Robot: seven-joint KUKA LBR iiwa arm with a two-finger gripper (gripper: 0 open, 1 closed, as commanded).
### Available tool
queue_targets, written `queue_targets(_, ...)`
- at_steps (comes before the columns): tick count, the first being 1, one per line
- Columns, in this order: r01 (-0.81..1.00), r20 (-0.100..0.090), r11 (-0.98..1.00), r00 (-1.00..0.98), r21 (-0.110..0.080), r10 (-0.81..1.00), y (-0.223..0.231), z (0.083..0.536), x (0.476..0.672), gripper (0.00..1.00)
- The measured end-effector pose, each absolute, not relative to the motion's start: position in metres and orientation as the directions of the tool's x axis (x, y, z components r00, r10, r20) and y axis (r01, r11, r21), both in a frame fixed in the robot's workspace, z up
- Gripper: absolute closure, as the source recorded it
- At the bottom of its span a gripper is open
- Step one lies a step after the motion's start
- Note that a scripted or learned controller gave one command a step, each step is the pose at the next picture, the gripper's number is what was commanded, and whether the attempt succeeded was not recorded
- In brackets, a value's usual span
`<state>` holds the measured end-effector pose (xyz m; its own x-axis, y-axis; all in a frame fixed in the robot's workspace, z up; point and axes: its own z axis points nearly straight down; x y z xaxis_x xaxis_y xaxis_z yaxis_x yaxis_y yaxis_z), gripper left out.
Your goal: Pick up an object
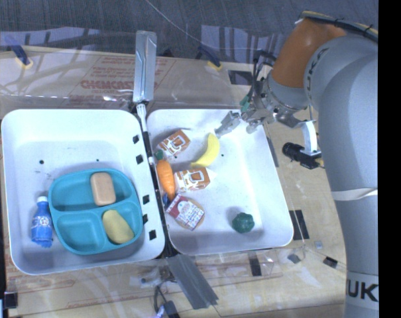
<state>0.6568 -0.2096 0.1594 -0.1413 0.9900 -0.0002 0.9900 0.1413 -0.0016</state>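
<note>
Wooden bench (pixel 67 290) under plastic sheet (pixel 74 78) — two white bins (pixel 18 131).

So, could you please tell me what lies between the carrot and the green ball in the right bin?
In the camera view, a red-and-white packet lies between the carrot and the green ball; then comes bare bin floor.

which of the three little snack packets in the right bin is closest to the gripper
The top packet, beside the banana, lies closest to the gripper. The middle packet and the red-and-white bottom packet sit farther down the bin.
</note>
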Motion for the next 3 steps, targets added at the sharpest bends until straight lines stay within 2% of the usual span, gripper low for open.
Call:
queue_targets(1, 0.990, 0.001, 0.138, -0.138, -0.003, 0.990, -0.192, 0.091, 0.657, 0.00)
queue_targets(2, 0.990, 0.000, 0.142, -0.142, -0.001, 0.990, -0.191, 0.103, 0.658, 1.00)
queue_targets(3, 0.990, 0.000, 0.137, -0.137, 0.011, 0.991, -0.105, 0.198, 0.660, 1.00)
